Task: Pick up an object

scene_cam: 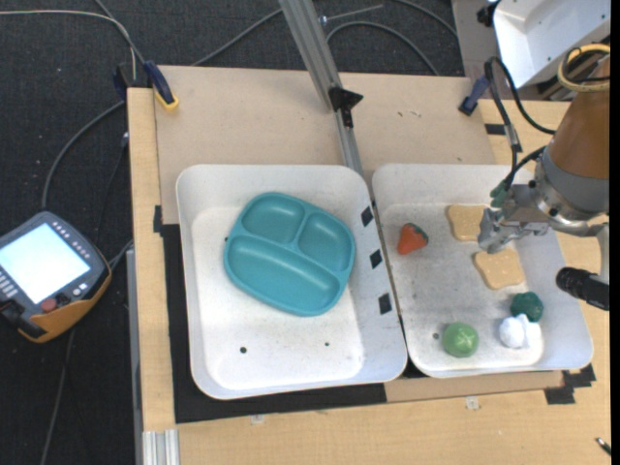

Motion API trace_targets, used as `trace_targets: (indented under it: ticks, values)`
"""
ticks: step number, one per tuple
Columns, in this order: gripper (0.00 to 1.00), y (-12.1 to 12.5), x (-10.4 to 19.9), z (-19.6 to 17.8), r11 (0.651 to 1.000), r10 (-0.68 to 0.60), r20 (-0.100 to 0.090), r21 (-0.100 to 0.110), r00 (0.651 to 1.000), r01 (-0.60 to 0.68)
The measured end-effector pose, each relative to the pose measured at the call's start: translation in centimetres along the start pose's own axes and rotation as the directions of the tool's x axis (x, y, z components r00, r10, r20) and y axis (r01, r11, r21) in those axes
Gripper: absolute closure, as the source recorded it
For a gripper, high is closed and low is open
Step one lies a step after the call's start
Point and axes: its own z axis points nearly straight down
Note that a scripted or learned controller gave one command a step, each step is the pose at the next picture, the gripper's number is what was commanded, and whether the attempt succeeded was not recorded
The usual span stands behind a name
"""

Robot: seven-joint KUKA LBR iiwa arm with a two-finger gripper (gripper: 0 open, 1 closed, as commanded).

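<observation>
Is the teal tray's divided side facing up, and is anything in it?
Face up and empty: the teal tray lies flat in the left bin, its three compartments open to the camera, all bare.

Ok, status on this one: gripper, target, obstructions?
Gripper low in right bin, between two tan pieces. Nothing seen held. Strawberry, green ball apart.

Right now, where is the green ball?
The green ball lies in the right bin, near its front edge, left of the white piece and the dark green piece, below the red strawberry.
</observation>
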Motion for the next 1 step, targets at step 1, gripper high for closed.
trace_targets:
  ticks: [1]
  values:
    - [1.00, 0.02, 0.03, 0.86, 1.000, 0.002, -0.003, 0.009, 1.000, -0.002]
